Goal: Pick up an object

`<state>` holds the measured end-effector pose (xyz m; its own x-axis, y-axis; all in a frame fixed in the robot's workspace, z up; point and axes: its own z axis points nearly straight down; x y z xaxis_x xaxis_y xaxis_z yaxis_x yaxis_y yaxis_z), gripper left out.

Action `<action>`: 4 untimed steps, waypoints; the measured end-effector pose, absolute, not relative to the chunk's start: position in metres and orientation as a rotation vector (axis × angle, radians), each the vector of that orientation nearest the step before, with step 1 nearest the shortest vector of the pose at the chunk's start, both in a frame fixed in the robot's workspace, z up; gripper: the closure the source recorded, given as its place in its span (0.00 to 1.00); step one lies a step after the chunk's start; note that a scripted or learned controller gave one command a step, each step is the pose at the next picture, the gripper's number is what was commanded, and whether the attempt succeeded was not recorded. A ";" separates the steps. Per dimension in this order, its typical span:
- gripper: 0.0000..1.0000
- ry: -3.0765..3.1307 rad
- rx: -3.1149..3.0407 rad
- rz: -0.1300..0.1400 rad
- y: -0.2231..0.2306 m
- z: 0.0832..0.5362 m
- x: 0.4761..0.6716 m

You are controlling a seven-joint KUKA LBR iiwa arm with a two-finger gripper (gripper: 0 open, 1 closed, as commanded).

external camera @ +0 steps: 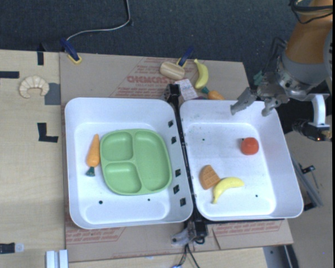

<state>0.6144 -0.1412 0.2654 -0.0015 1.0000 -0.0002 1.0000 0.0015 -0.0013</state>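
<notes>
The right bin (279, 149) holds a red tomato (249, 146), a yellow banana (226, 187) and an orange waffle-like piece (209, 177). My gripper (252, 105) hangs over the bin's far right corner, above and beyond the tomato. Its two fingers (240, 103) are spread apart with nothing between them. In the left bin (78, 149) lie a green divided plate (136, 161) and an orange carrot (93, 152) beside the plate's left edge.
Behind the bins on the cardboard sit a bread roll (172, 69), a second banana (201, 73), a small packet (186, 88) and an orange piece (215, 95). A croissant (34, 85) rests on the bench at far left. A cable (100, 27) runs along the back.
</notes>
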 end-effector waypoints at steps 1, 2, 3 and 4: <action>0.00 -2.219 -2.220 0.006 -0.211 0.142 0.598; 0.00 -2.224 -2.223 0.000 -0.205 0.087 0.603; 1.00 -2.228 -2.225 -0.001 -0.205 0.097 0.604; 1.00 -2.226 -2.220 -0.005 -0.133 0.086 0.624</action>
